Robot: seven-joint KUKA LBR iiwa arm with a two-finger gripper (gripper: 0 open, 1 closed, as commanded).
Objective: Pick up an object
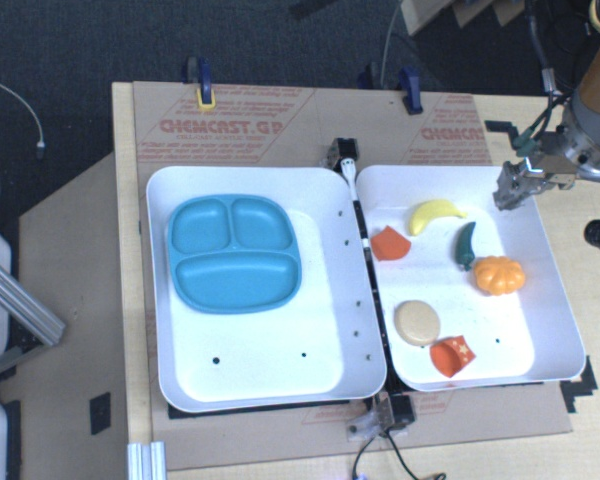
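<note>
**A robotics lab bench, not a home or kitchen**

The setting reads as a research lab or test cell. Two shallow white bins [265, 388] sit side by side on a board [280, 118] still wearing its protective paper, printed with a maker's name, and blue clamps [202, 80] pin that board down at its far edge. Loose cables [25, 118] trail over a dark carpeted floor, and an aluminium extrusion bar [15, 293] leans in at the left. The goods are plainly stand-ins — a blue divided plate [235, 253], a plastic banana [435, 214], a small toy pumpkin [499, 275] — props rather than food.
</note>
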